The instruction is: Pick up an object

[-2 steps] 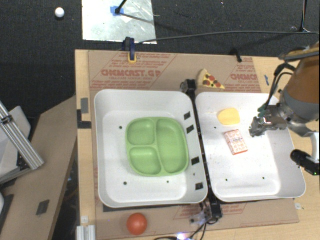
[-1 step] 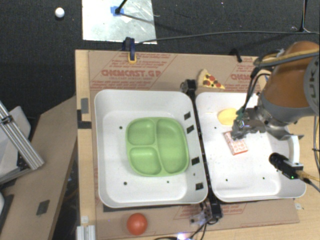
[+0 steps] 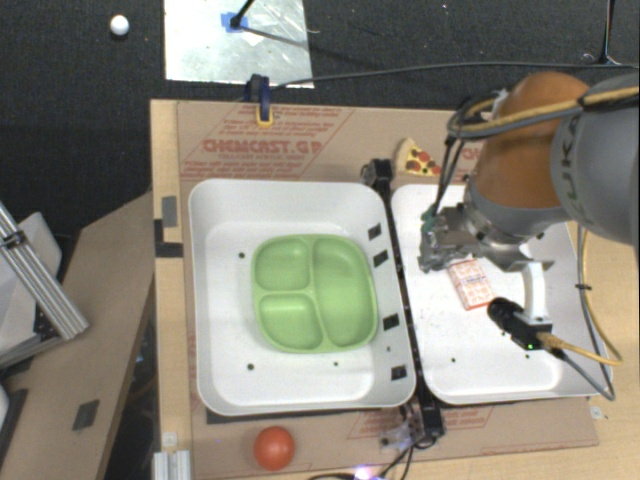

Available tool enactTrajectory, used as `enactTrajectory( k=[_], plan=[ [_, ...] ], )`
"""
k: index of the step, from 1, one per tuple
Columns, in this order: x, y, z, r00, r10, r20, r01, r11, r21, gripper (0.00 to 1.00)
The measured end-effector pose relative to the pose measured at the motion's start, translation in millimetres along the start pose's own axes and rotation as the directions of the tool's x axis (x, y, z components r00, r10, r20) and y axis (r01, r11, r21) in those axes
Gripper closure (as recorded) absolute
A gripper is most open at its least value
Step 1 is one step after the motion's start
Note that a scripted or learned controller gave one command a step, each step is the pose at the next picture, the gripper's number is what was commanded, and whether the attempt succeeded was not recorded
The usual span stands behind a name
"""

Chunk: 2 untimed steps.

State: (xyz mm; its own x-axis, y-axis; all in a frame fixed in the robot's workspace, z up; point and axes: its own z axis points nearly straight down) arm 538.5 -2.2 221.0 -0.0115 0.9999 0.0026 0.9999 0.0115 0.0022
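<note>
A green divided plate (image 3: 314,292) lies flat in the middle of the left bin (image 3: 215,208). In the right bin (image 3: 470,378) a small pink and white packet (image 3: 470,284) lies near the middle, slightly tilted. My gripper (image 3: 436,250) hangs low over the right bin's left part, just left of the packet and above its upper left corner. The wrist and arm cover the bin's far half. I see nothing between the fingers.
A red-orange ball (image 3: 273,447) rests on the cardboard in front of the left bin. A pizza-slice toy (image 3: 416,158) lies behind the right bin. A blue and yellow clamp (image 3: 260,99) stands at the cardboard's far edge. A black divider runs between the bins.
</note>
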Motion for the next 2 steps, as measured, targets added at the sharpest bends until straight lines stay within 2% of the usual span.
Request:
enactTrajectory(
  k=[1, 2],
  plan=[
    [49.5, -4.8, 0.5, 1.000, 0.002, 0.000, -0.002, 1.000, 0.000, 1.00],
    [101.4, 6.6, -12.6, 1.000, 0.001, 0.000, -0.001, 1.000, -0.001, 1.00]
  ],
)
